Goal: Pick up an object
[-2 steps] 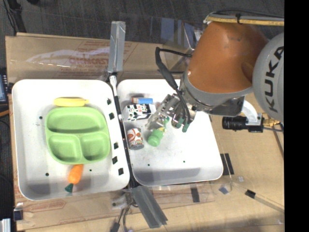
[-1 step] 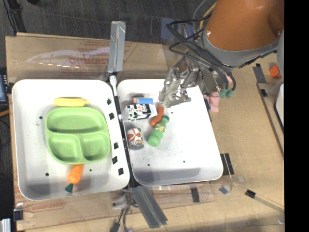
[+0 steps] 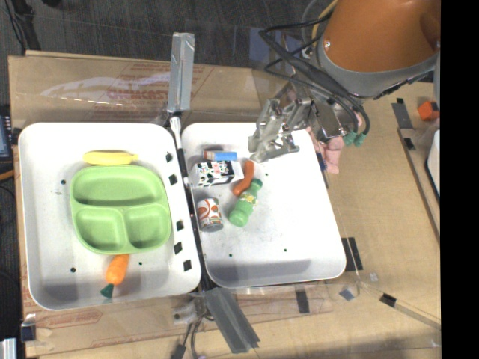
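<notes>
As arm reaches in from right, hand [image 3: 263, 142] over right bin [image 3: 299, 230] rear, fingers apart, w/o load

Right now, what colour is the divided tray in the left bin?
Light green; the divided tray shows clearly in the camera view.

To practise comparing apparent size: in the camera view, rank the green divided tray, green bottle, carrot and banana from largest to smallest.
1. green divided tray, by far the largest.
2. banana and green bottle: they look similar, so no ranking between them.
3. carrot, a little smaller.
</notes>
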`<move>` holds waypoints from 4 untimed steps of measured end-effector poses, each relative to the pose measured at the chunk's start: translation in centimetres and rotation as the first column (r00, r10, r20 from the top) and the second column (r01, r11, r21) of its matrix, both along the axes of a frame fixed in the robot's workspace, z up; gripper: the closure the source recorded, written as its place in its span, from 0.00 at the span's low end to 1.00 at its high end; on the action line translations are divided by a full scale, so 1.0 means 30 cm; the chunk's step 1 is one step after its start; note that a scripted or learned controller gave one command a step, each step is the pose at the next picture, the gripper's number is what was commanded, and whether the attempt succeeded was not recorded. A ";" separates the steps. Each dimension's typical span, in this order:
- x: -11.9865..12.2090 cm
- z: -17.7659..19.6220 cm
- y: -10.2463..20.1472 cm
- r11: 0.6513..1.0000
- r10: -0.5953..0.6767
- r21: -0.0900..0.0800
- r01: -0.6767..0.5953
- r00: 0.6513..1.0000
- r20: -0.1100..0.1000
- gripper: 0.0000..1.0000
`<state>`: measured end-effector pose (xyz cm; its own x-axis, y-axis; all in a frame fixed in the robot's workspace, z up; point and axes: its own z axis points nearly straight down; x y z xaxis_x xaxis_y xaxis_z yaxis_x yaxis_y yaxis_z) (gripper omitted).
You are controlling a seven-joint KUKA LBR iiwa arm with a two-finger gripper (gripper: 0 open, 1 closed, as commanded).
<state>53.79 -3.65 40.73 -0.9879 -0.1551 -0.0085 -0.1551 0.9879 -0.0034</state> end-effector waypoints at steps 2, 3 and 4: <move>-0.161 0.108 0.103 0.616 0.788 -0.005 -0.788 0.616 -0.003 1.00; -0.115 0.115 0.223 -0.345 0.938 -0.002 -0.939 -0.345 -0.008 1.00; -0.109 0.150 0.225 -0.347 0.938 -0.005 -0.938 -0.347 -0.007 1.00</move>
<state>50.53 3.11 45.22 0.4882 -0.8727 -0.0008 -0.8727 -0.4882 -0.0069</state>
